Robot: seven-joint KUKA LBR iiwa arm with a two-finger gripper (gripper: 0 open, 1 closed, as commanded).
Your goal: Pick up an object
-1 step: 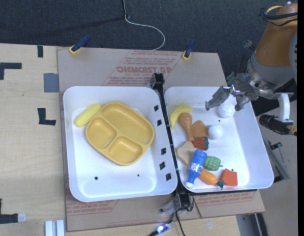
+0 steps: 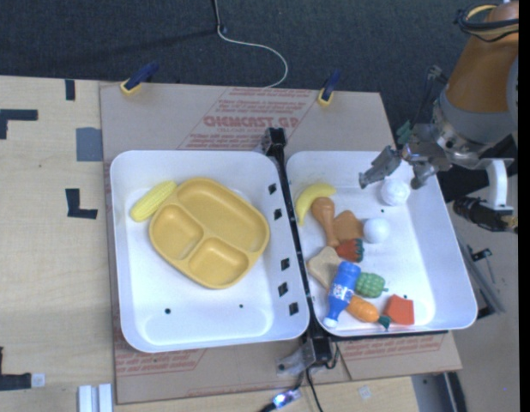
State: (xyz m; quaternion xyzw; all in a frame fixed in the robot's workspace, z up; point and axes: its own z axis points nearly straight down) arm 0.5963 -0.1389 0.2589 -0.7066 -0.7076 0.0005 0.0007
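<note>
Hovering over the upper right part of the right bin [image 2: 436, 256], the gripper [image 2: 400, 168] has its two fingers spread apart, one dark finger [image 2: 378, 168] angled out toward 8 o'clock and the other pointing down near 5 o'clock, with nothing clamped between them. A small white ball [image 2: 394, 192] lies just below the gripper, at about 6 o'clock from it and very close, looking like the nearest candidate for a grasp. A second white ball [image 2: 377, 229] sits farther along, near 7 o'clock. Being round, neither has a long axis to line up with, so the wrist angle should matter little; the descent would need to centre the gap on the ball.

Farther out toward 7 and 8 o'clock the bin holds a brown drumstick [image 2: 332, 219] whose long axis runs from 11 to 5 o'clock, a yellow banana [image 2: 311, 197] beside the divider, and a blue bottle [image 2: 340, 290] lying roughly from 1 to 7 o'clock among other toy food. An orange block [image 2: 400, 311] rests near the front wall, at about 6 o'clock and well apart. Across the divider, at 9 o'clock, the left bin [image 2: 136, 316] carries a yellow tray [image 2: 205, 230] and a corn cob [image 2: 152, 201].
</note>
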